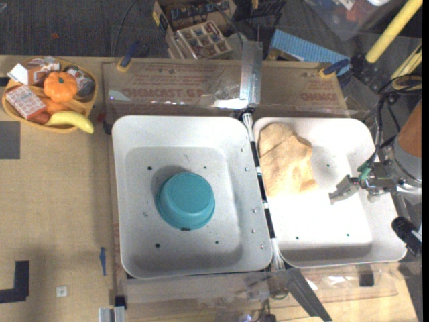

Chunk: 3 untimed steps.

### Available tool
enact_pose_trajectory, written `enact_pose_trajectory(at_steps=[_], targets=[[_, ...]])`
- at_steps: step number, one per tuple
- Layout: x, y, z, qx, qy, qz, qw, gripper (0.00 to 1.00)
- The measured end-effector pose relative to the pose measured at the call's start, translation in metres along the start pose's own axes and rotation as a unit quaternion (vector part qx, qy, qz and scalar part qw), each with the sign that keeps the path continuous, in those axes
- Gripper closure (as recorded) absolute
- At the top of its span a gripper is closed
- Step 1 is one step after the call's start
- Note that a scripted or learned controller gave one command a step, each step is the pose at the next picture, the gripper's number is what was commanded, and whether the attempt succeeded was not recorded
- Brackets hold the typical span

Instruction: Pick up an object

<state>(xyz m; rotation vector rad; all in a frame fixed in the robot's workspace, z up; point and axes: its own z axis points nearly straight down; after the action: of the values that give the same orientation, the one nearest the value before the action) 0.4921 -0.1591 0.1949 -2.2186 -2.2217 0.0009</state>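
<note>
A teal bowl [186, 200] lies upside down in the middle of the left bin [127, 146]. A crumpled tan cloth [286, 159] rests against the left wall of the right bin [348, 247], toward its back. My gripper [342, 188] hangs over the right bin's middle right, pointing left, a short way right of the cloth and apart from it. The grey arm [402, 173] enters from the right edge behind it.
A wooden dish of toy food [47, 96] with an orange pumpkin and a banana sits on the bench at far left. Cardboard panels [174, 86] stand behind both bins. Boxes and cables lie further back.
</note>
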Motion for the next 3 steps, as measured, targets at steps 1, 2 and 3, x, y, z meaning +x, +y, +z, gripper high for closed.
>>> enact_pose_trajectory(at_steps=[1,2,3], targets=[[0.037,0.083,0.034,-0.002,-0.001,-0.044,0.999,0.0],[0.025,0.125,0.104,-0.008,-0.002,-0.033,0.9994,0.0],[0.025,0.127,0.092,-0.01,-0.002,-0.034,0.9994,1.0]])
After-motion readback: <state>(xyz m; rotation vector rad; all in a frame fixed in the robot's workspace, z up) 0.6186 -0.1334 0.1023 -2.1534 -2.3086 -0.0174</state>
